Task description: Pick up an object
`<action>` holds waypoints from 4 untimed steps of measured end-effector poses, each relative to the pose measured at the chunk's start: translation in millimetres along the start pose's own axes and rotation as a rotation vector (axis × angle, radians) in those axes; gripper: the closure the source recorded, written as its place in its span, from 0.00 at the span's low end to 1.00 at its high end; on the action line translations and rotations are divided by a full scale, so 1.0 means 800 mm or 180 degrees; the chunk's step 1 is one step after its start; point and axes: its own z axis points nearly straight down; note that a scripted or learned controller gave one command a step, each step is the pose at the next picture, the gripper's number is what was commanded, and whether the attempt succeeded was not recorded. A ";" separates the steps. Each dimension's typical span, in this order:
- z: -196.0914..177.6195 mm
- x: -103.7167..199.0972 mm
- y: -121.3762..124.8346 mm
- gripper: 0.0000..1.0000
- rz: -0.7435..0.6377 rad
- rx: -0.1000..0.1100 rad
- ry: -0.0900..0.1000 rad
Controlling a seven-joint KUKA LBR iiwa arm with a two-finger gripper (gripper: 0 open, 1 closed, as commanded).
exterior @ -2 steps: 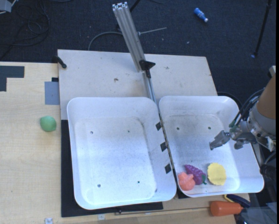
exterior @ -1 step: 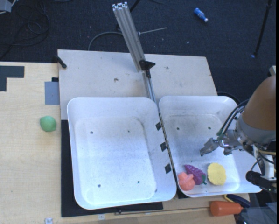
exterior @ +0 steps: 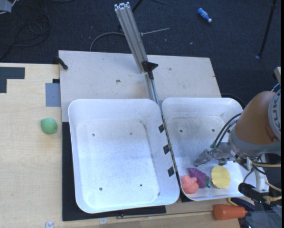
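Two white bins sat on a bench, gripper (exterior: 207,156) low inside the right bin (exterior: 199,109), fingers spread, holding nothing, just above the purple toy (exterior: 199,175), orange (exterior: 189,184) and yellow (exterior: 221,177) pieces flanking it.

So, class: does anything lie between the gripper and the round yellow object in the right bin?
Nothing visible does. The gripper sits just above-left of the round yellow object; the purple object lies beside it.

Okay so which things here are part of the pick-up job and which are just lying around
Part of the job:
- gripper, low in the right bin
- yellow object
- purple object
- orange-pink object

Just lying about:
- green ball on the wooden surface, left of the bins
- blue item on the dark floor
- orange tool handle beside the right bin's near edge
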 end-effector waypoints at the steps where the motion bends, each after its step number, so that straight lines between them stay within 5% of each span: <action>1: -0.015 -0.001 0.000 1.00 0.0007 -0.0008 -0.0001; 4: -0.197 -0.009 -0.001 1.00 0.0003 -0.0016 -0.0004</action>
